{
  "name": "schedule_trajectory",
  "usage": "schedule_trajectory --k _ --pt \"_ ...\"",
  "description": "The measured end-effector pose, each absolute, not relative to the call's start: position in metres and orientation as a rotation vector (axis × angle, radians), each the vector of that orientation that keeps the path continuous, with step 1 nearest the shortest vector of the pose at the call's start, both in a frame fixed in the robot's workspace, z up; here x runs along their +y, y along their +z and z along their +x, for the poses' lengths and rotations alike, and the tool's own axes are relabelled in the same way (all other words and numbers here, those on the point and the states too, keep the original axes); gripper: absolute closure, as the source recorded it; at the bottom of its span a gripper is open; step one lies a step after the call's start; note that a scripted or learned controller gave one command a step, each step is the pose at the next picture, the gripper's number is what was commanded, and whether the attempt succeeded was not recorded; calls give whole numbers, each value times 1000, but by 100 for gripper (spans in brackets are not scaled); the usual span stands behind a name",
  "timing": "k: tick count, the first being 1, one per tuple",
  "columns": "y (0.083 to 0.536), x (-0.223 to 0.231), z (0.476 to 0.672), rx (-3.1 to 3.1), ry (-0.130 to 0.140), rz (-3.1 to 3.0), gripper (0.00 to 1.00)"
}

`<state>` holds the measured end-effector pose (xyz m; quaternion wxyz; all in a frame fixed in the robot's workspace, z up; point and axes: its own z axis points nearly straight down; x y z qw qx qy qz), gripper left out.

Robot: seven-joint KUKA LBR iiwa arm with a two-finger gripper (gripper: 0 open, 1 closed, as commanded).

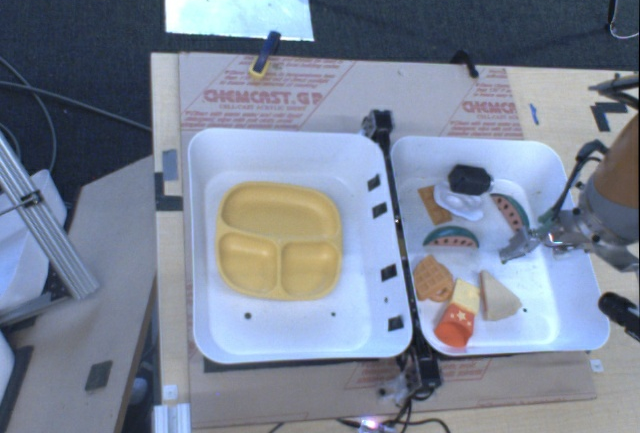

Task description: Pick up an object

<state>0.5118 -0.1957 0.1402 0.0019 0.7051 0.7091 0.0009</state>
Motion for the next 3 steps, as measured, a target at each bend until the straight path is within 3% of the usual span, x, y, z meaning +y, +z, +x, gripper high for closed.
schedule_trajectory --k 1,2,3 --pt "91 -205 487 2217 4 2220 0" --pt "84 -169 507 2229 4 2213 0" --pt "85 -141 550 2228 5 2209 0"
